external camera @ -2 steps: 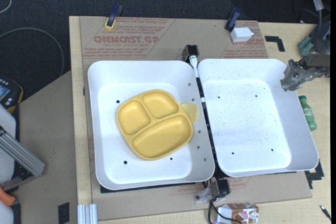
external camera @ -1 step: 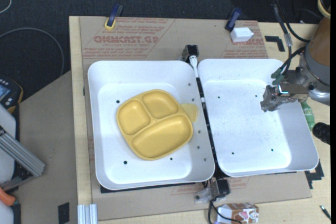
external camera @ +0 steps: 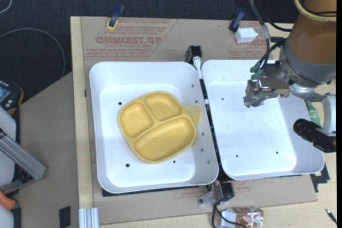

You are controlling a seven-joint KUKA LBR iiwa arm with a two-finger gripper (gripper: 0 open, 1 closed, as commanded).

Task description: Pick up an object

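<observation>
A yellow divided plate (external camera: 156,126) lies in the middle of the left bin (external camera: 101,115), with a pale yellow edge (external camera: 194,114) sticking out from under its right side. My gripper (external camera: 254,97) hangs over the upper middle of the right bin (external camera: 256,163), well to the right of the plate. Nothing shows under or beside it on the bin floor. A green and white thing (external camera: 313,112) lies at the right bin's right edge, partly hidden by the arm.
Small clamps (external camera: 114,17) (external camera: 238,20) and a white block (external camera: 246,35) sit at the back of the board. A black divider strip (external camera: 203,91) runs between the bins. A small packet (external camera: 247,217) lies at the front edge.
</observation>
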